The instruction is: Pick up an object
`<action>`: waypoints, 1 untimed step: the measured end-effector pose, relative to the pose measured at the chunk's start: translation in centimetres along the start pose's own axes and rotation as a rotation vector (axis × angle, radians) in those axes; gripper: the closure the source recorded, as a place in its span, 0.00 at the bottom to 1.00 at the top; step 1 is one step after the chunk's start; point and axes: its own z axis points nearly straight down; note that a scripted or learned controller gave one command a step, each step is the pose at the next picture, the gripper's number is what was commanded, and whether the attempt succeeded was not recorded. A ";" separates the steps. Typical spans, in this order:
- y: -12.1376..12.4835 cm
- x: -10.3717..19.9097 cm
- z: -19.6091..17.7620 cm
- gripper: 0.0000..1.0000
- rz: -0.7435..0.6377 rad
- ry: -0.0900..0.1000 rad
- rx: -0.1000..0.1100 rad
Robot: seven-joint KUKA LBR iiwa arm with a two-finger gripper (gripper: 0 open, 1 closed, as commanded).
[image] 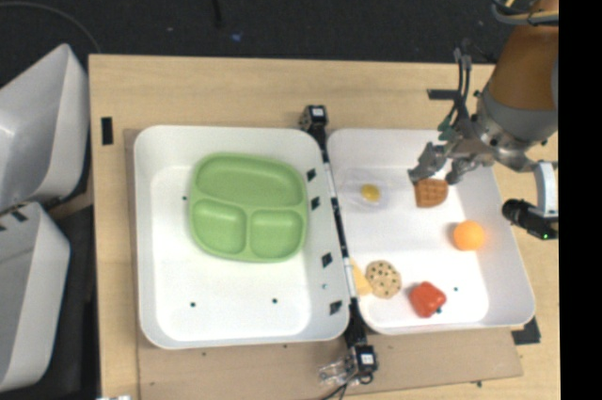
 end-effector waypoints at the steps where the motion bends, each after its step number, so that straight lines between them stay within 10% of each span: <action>1: -1.9 4.3 0.4 1.00 -0.001 0.001 0.001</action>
